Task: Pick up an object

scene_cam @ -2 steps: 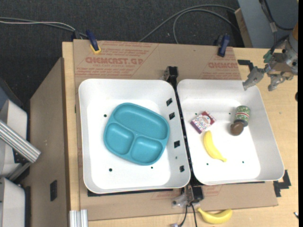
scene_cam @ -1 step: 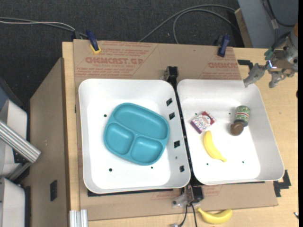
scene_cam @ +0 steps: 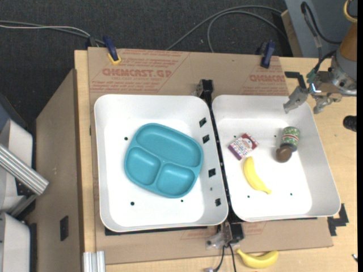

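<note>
**White right bin, nothing gripped yet: choosing a target**

White shallow plastic right bin (scene_cam: 317, 200) holds my candidates: yellow plastic banana (scene_cam: 255, 176) near the middle, small pink-and-white snack packet (scene_cam: 243, 146) just above it, brown-bottomed round jar with green patterned label (scene_cam: 287, 144) to their right. My gripper (scene_cam: 308, 99) hangs over the bin's upper right corner, fingers spread apart, nothing between them. The jar is nearest, so I judge it the best pick. It lies tilted and looks likely to roll, so I should centre over its body and close across the narrow width, not along its length. Banana is the fallback: apart from the packet, room on both sides. Teal plastic divided plate (scene_cam: 163, 160) in the left white bin (scene_cam: 110, 169) is too wide and flat; skip. A second yellow banana (scene_cam: 258, 258) lies on the desk (scene_cam: 142, 67) edge, outside the bins.
</note>
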Available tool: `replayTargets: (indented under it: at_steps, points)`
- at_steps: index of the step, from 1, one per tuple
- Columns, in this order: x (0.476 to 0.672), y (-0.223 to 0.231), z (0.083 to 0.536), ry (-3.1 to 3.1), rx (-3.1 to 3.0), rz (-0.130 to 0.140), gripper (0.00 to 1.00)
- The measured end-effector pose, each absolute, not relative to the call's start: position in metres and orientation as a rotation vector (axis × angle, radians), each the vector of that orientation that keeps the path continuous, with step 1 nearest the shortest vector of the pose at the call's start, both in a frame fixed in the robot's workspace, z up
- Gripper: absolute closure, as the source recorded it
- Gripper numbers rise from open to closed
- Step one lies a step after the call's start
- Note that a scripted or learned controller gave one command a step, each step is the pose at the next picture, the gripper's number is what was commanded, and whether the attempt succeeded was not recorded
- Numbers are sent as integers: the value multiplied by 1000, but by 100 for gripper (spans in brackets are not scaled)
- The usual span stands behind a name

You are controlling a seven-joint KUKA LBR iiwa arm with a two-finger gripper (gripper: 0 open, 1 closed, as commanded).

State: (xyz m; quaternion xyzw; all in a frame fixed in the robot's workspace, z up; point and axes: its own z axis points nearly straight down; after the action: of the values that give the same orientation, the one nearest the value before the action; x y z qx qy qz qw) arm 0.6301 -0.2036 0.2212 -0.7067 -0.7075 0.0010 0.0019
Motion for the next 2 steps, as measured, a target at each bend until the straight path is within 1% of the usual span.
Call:
replayTargets:
  at_steps: [1, 2]
  points:
    - [639, -207, 173, -2221, -2218, 2, 0]
    - [640, -199, 128, -2220, -2216, 3, 0]
